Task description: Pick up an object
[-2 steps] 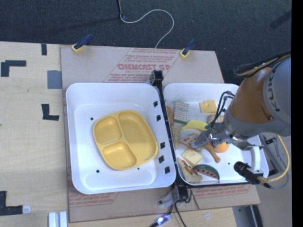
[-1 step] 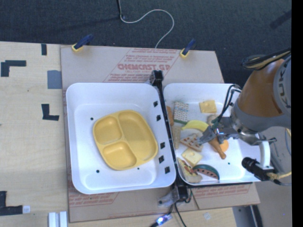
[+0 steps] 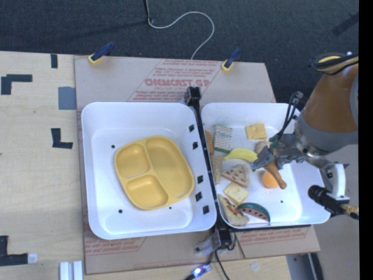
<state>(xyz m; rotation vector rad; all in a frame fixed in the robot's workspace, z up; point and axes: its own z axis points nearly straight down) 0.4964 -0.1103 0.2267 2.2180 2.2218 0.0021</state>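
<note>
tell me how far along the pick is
Done: the gripper is down in the right bin, among the toy food beside the banana and the orange piece. In hand: nothing visibly held. Left: grasping and lifting an item; the yellow tray sits in the left bin.

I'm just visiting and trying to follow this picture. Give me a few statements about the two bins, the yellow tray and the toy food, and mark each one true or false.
1. The yellow tray lies in the left bin. True.
2. The yellow tray has three compartments. True.
3. The toy food is piled on the yellow tray. False: the pieces lie in the right bin, and the tray's compartments hold nothing.
4. The gripper is over the left bin. False: it is over the right bin, near the banana and the orange piece.
5. The watermelon slice lies near the right bin's front edge. True.
</note>
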